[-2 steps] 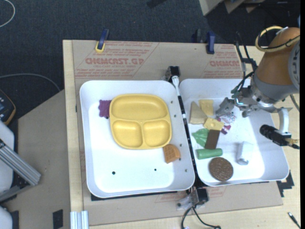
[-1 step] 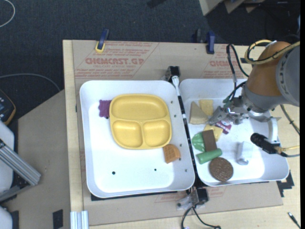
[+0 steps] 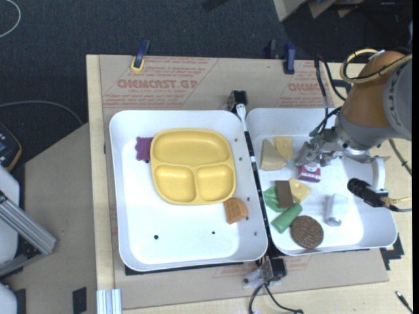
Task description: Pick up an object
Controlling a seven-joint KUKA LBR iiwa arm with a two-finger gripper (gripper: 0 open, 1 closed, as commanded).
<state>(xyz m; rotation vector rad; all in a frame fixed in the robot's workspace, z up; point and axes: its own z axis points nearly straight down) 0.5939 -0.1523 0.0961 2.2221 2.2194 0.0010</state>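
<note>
My gripper (image 3: 310,157) hangs over the upper middle of the right bin (image 3: 376,231), reaching in from the right. A small pink and white object (image 3: 309,172) lies right under its tip, touching or nearly so; whether it sits between the fingers is hidden. Around it in the same bin are a tan wedge (image 3: 270,156), a pale yellow piece (image 3: 284,146), a brown block (image 3: 284,193) on a yellow piece (image 3: 300,189), green pieces (image 3: 286,218), a brown round disc (image 3: 306,232) and a pale grey cylinder (image 3: 334,208).
The left bin (image 3: 131,227) holds a yellow divided plate (image 3: 193,165), a purple item (image 3: 143,148) at its left edge and an orange-brown chunk (image 3: 236,209) near the dividing wall. Bare floor shows in the left bin's front.
</note>
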